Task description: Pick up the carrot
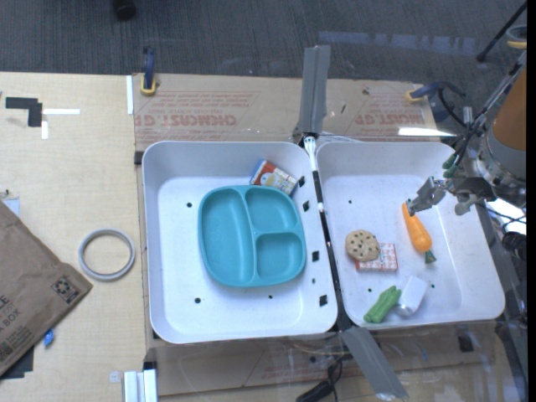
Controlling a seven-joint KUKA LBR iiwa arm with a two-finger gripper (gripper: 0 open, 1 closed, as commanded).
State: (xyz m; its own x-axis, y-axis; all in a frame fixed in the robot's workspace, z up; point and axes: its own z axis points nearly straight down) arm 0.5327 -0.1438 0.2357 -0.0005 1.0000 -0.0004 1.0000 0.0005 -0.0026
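In the right bin (469, 308), your gripper (442, 194) hung spread, nothing pinched, at the carrot's (417, 231) one o'clock end, presumably lining up a grasp.

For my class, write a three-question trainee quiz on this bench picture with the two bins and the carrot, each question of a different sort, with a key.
1. True or false: the carrot lies in the same bin as the teal divided plate.
2. Multiple choice: what lies right beside the cookie?
A. a pink-and-white packet
B. the roll of tape
C. the teal divided plate
3. Fill in: the gripper is above the ____ bin as the camera sees it, near the carrot's upper end.

Key
1. False: the carrot is in the right bin, the plate in the left bin.
2. A
3. right
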